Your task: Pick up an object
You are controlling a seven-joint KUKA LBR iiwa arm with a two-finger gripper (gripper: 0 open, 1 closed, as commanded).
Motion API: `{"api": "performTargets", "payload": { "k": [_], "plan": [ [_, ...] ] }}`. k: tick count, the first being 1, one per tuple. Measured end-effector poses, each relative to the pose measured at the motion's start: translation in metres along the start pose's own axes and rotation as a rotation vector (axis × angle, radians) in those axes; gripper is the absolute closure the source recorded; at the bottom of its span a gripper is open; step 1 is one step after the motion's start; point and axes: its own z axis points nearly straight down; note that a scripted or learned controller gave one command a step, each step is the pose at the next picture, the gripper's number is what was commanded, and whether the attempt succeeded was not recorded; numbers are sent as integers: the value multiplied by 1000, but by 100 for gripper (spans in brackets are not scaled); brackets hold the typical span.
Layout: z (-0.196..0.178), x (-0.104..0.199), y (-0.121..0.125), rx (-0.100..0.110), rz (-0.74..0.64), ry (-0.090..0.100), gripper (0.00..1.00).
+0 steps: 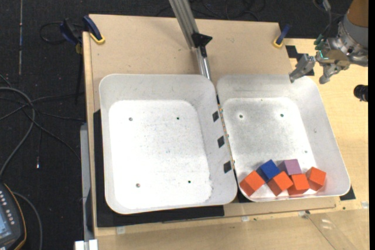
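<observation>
Two white bins sit side by side on the tan bench (146, 44), and between them runs a dark seam with a few black clips. The left bin (117, 96) is the bigger-looking of the pair from this slant, its floor speckled grey. The right bin (316, 102) holds all the blocks, bunched together in its near corner, the one closest to the camera and furthest from my wrist.

A grey metal pole (179, 0) slants down from the top of the view and ends at the bench between the two bins' far edges. Yellow-tipped clamps grip the bench at its far corners.

My arm comes in from the right, and my claw (316, 67) hangs above the far right corner of the right bin, over its rim. Its two fingers are spread apart with nothing between them.

The blocks touch one another in a tight cluster: an orange block (252, 182) on the left end, a blue block (269, 169) just behind it, a purple block (292, 166) beside the blue one, and more orange blocks (299, 182) filling the front and right end. They lie well apart from my claw.
</observation>
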Motion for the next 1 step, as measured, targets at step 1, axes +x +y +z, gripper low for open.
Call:
{"api": "performTargets", "payload": {
  "k": [1],
  "plan": [
    [93, -8, -65, 11, 7, 4, 0]
  ]
}}
